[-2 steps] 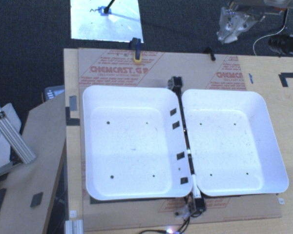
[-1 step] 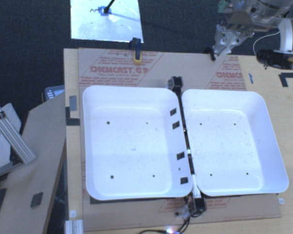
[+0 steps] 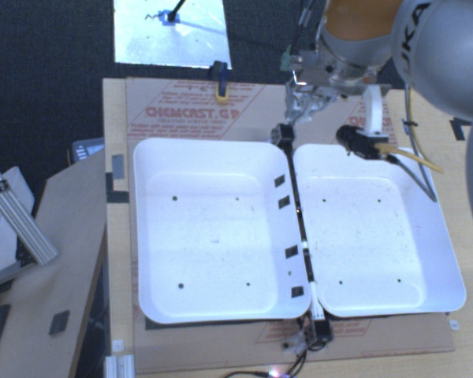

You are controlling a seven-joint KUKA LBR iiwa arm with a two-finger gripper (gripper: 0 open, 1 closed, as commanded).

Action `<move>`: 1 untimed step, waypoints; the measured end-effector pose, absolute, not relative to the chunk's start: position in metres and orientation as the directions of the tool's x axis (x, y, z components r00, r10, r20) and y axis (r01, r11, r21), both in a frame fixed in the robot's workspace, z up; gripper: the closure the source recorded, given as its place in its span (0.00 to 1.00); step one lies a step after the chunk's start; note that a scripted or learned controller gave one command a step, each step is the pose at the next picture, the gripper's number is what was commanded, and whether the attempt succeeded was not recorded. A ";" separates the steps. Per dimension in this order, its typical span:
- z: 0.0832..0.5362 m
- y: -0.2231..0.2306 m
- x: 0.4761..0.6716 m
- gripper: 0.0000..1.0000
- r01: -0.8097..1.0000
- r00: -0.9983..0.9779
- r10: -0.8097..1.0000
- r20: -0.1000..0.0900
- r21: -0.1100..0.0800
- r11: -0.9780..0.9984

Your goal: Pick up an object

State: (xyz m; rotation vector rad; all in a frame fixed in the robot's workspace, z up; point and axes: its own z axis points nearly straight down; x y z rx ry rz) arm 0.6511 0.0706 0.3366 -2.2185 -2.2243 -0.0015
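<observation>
Camera view, looking down at a slant on two shallow white bins set side by side on a cardboard sheet (image 3: 189, 110) printed in red. Left bin (image 3: 142, 157) and right bin (image 3: 451, 283) touching along a shared seam, with small black clips (image 3: 284, 202) spaced down it. Grey arm (image 3: 445, 34) with an orange band reaching in from the upper right. Gripper (image 3: 301, 107) hanging above the far end of the seam, just beyond the bins' back rims; too small and cluttered to tell how far open, or whether anything is held. Object to pick up: cannot tell where. Just beside the gripper, at the right bin's far rim, a black fitting (image 3: 358, 142) with a yellow cable trailing right. Farther back, a yellow-and-blue clamp (image 3: 220, 83) on the cardboard's edge and a shiny square plate (image 3: 169, 22).
</observation>
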 end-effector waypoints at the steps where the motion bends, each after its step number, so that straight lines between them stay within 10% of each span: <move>1: 0.499 0.109 0.648 1.00 1.000 -0.008 1.000 0.004 0.021 0.008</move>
